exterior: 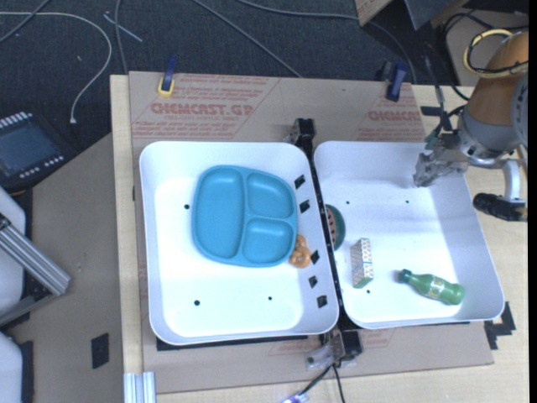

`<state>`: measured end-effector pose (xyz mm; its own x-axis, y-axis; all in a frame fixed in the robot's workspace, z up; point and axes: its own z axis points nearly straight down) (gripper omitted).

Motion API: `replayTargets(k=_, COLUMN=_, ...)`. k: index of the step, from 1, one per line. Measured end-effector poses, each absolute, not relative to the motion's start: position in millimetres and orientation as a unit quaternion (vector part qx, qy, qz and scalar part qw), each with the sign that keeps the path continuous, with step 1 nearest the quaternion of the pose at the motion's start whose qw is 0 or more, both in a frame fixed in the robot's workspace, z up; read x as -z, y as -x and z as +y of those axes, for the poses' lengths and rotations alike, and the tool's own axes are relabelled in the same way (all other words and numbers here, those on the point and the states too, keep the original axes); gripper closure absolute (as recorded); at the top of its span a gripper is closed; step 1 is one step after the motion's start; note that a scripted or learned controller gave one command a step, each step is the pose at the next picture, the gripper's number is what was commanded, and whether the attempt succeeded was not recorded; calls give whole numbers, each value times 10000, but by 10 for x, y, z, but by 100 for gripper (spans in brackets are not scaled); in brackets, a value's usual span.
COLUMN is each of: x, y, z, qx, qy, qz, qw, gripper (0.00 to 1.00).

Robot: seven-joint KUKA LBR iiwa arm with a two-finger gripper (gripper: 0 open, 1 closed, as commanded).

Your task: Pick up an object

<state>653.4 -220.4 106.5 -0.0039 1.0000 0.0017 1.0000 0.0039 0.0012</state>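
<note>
no object had been picked up as far as could be judged: the green bottle (pixel 431 286) lay on its side near the front right corner of the right bin (pixel 382 179), and a small patterned packet (pixel 362 262) lay just to its left, apart from it. a round dark item (pixel 335 226) rested against that bin's left wall. in the left bin (pixel 168 225) a blue divided plate (pixel 244 216) was seen, with a small orange piece (pixel 299 252) touching its right edge. the gripper (pixel 430 170) was placed over the far right of the right bin, well apart from the bottle; whether its fingers were spread or closed could not be told, and nothing was seen between them. the whole grasp was judged to remain.
</note>
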Motion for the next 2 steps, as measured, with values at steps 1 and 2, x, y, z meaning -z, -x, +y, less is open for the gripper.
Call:
replayTargets(k=1, x=-1563, y=-6638, z=-2222, qx=16, qy=7068, qz=-7075, qw=-32, gripper=100)
replayTargets(k=2, x=-2146, y=-6639, z=-2123, qx=20, qy=7064, qz=-7078, qw=-35, gripper=100)
